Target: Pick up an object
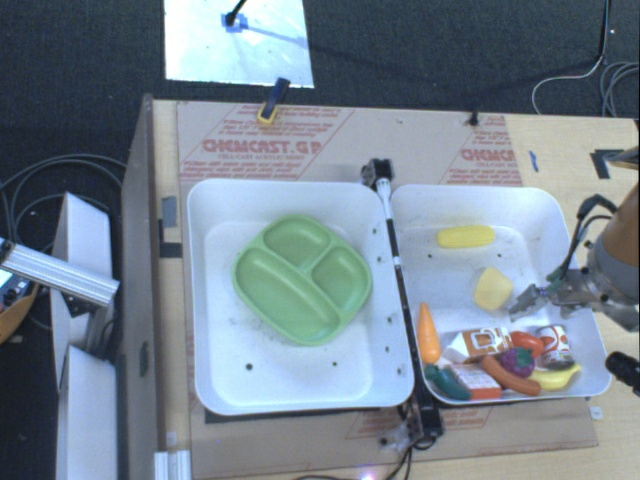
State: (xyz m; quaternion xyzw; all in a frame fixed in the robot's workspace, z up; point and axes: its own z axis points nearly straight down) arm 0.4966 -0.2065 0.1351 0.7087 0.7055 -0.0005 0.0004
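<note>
The right bin (520, 206) holds toy food. A yellow corn cob (466, 236) lies near its back. A pale yellow block (492, 289) sits in the middle, and an orange carrot (428, 333) lies by the left wall. Along the front are a white and orange carton (487, 342), a red and purple piece (520, 358), an orange sausage (505, 373), a yellow banana (558, 376) and a dark green piece (447, 383). My gripper (545, 296) hangs low at the bin's right side, just right of the pale block and above the carton pile. Nothing shows held in it.
The left bin (220, 218) holds a green divided plate (303, 279). A raised divider (393, 258) runs between the bins. The arm (615, 268) comes in over the right bin's right wall. Cables lie on the floor at the left and the back right.
</note>
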